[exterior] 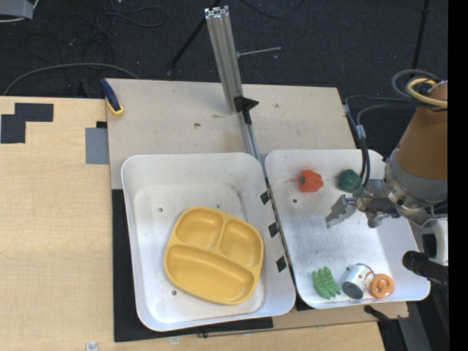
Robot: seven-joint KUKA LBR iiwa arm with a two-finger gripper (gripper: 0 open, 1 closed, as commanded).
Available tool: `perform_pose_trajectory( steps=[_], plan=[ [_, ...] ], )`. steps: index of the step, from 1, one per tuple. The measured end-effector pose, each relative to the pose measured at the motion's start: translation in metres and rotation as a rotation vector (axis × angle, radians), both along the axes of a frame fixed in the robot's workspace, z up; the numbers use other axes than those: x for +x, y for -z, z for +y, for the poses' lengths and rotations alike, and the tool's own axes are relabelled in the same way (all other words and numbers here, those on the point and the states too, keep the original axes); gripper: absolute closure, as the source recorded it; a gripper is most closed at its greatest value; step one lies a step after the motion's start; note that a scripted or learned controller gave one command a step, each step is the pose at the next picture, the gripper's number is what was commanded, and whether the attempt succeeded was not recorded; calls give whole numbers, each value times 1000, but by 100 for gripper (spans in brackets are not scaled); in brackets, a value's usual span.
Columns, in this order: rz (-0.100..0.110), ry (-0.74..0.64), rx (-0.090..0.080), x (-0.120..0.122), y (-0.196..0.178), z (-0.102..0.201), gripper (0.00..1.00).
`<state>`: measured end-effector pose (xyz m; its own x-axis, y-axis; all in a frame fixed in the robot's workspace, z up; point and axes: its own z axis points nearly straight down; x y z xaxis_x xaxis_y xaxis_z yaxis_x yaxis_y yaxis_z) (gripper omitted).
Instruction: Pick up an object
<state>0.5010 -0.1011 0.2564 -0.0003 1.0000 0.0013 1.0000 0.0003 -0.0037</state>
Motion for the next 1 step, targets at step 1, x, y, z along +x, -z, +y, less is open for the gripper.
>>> perform_pose_trajectory(
  steps=[1],
  plan=[
    [5,1,0,9,58,1,0]
  ],
)
